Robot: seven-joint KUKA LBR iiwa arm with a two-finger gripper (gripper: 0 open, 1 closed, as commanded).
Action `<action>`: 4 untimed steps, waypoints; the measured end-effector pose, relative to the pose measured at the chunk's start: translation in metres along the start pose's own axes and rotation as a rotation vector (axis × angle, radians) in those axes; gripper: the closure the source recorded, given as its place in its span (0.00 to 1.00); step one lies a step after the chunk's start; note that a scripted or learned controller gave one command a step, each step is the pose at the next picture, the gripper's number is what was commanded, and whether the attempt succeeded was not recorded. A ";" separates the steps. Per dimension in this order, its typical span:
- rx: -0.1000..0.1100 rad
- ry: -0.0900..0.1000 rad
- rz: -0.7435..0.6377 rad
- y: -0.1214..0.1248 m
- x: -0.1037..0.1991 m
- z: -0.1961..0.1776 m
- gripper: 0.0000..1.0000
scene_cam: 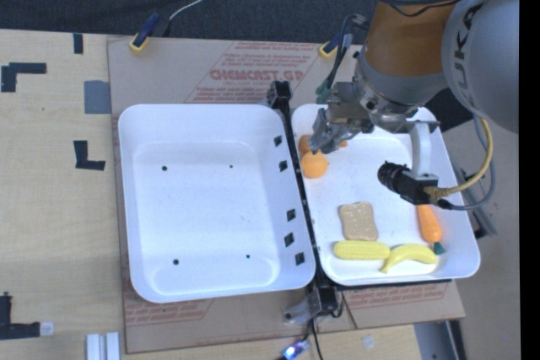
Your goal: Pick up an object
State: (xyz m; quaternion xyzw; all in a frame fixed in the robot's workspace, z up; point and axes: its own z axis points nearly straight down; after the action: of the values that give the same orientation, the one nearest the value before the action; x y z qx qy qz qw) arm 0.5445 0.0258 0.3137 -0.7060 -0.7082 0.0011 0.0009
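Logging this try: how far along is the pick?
Done: the gripper is down in the right bin, right above the orange ball. In hand: nothing visibly held. Left: grasping and lifting; the bread, corn, banana and carrot lie untouched.

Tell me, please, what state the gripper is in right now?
Gripper: cannot be told; it hangs just above the orange ball in the right bin.

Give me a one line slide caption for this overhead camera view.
KUKA arm's gripper poised over an orange ball in the right bin, beside toast, corn, banana and carrot.
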 end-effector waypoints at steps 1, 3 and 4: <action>-0.002 0.001 0.000 0.002 0.030 -0.002 1.00; 0.018 -0.003 0.004 -0.015 0.044 0.139 1.00; -0.023 0.000 0.002 0.055 0.019 -0.064 1.00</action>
State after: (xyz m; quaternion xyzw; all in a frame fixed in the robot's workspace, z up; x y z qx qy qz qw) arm 0.5999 0.0446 0.3779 -0.7067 -0.7074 -0.0070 -0.0074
